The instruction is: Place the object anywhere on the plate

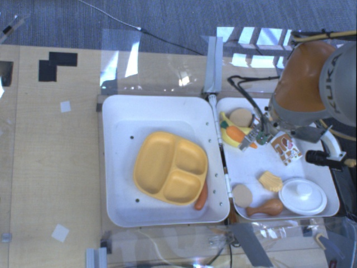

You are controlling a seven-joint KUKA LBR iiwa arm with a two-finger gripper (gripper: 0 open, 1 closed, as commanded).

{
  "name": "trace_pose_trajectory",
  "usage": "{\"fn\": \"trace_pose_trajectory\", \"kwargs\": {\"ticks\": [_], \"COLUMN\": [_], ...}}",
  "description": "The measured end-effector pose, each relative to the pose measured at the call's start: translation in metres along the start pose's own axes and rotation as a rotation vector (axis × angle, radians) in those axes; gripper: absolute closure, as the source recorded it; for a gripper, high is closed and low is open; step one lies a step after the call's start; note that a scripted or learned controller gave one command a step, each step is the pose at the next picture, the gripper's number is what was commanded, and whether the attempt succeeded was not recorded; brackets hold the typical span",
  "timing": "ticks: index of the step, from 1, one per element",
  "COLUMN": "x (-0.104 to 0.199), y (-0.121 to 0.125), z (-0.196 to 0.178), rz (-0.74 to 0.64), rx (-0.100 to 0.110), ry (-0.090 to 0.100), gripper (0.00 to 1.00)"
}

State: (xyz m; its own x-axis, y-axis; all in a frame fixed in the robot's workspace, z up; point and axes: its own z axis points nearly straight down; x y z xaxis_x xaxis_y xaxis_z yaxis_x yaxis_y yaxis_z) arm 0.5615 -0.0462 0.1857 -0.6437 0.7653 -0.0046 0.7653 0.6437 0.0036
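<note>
Along the bottom of the frame, the right bin (334,205) holds a glossy white domed lid or bowl (303,196), a brown drumstick-shaped toy (266,207), a tan disc (242,194) and a pale yellow wedge like cheese (270,181), all smooth moulded pieces. In the left bin (117,166) the yellow plate (170,168) sits at centre, matte plastic with three rounded compartments, all of them bare; an orange sausage (201,197) lies just off its lower right rim, touching or nearly so, on the bin floor. So I'd judge the task barely begun: nothing is on the plate. Higher up in the right bin, the gripper (254,137) is down among a cluster of a carrot (236,134), a banana (225,128) and a beige round piece (241,116), with a printed card (285,148) beside it. It seems to be working at the carrot, but I can't make out its state. The grey and orange arm (312,82) bulks over the upper right.
</note>
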Motion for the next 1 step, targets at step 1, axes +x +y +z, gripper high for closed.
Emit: {"fn": "trace_pose_trajectory", "kwargs": {"ticks": [1], "x": [0.0641], "y": [0.0194], "z": [-0.0399], "rz": [-0.143], "rx": [-0.004], "ry": [0.0], "gripper": [1.0]}}
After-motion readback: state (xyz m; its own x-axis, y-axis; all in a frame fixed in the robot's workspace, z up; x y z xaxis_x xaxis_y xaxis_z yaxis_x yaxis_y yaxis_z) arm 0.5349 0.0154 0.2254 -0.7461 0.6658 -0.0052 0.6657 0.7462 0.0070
